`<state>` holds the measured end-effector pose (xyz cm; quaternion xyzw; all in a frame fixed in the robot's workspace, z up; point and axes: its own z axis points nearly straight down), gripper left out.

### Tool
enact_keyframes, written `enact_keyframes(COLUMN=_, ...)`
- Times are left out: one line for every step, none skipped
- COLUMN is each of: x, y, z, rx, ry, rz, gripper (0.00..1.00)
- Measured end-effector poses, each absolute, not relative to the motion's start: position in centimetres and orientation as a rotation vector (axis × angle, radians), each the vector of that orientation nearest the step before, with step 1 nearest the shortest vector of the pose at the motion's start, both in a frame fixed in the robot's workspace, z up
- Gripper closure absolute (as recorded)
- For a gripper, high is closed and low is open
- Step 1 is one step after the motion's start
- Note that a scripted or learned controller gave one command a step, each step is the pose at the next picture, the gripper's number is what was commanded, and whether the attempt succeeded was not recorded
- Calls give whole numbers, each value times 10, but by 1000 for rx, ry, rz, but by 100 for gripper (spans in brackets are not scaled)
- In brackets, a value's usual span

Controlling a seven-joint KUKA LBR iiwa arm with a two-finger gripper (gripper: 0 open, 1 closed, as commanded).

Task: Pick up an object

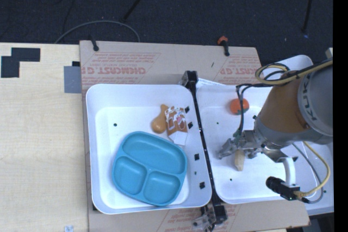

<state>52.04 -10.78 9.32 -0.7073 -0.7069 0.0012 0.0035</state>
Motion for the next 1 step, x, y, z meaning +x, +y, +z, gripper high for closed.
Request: enact_keyframes(x=520, y=-108, z=87, rx=-2223, ry=-2213, rz=3, gripper=0)
